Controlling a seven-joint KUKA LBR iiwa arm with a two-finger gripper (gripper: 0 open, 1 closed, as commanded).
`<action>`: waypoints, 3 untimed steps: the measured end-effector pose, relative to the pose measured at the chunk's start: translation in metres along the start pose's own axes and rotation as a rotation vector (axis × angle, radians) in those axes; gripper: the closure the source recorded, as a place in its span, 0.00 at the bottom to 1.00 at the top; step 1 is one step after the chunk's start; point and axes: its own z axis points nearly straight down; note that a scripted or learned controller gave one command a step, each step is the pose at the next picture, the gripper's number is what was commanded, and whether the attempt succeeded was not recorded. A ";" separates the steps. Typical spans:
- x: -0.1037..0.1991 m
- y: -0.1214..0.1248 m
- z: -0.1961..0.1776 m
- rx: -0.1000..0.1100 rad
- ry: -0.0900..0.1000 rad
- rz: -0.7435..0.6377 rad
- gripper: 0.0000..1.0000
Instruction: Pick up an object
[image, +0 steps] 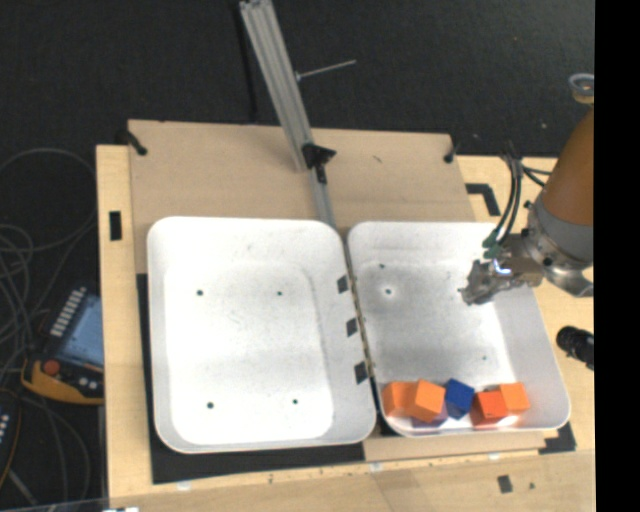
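Two white bins sit side by side on the tabletop (250, 170). The left bin (250, 330) shows bare floor; the right bin (440, 330) holds the blocks, all crowded along its front edge: about four orange blocks, in a pair (415, 399) toward the front-left corner and a pair (499, 402) toward the front-right corner, and one blue block (459, 396) between them.

The claw (480, 288) hangs over the back right part of the right bin, well apart from the blocks, with nothing seen in it. It cannot be told whether it is spread or closed.

A grey metal rail (290, 110) slants across the tabletop's back edge. Cables (30, 240) and a handheld controller (75, 345) lie beyond the left edge.
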 end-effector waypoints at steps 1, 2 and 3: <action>-0.038 -0.011 -0.145 -0.009 -0.004 0.002 1.00; -0.073 0.040 -0.148 -0.002 -0.004 0.001 1.00; 0.001 -0.034 -0.086 0.008 0.004 -0.007 1.00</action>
